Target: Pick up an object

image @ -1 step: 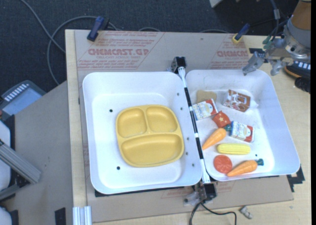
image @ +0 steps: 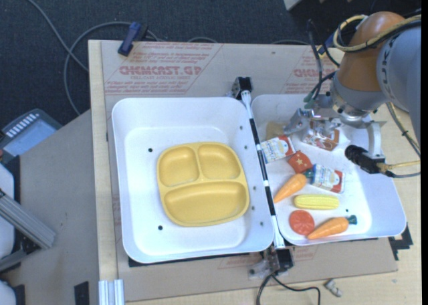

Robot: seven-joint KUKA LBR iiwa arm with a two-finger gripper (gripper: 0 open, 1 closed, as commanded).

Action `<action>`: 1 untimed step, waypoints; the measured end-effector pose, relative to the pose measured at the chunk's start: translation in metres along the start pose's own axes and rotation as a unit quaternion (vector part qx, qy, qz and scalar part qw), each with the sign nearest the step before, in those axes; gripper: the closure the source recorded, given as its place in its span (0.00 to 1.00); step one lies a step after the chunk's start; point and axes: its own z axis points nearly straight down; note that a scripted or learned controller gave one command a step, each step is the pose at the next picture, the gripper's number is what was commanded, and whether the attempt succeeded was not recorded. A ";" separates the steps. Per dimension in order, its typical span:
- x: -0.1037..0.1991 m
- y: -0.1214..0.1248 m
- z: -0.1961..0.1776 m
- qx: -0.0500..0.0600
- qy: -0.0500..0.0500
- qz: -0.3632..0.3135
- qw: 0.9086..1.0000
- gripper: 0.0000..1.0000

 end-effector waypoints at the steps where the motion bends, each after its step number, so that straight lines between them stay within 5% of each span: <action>1: -0.016 0.029 0.013 -0.010 -0.005 -0.001 1.000 0.00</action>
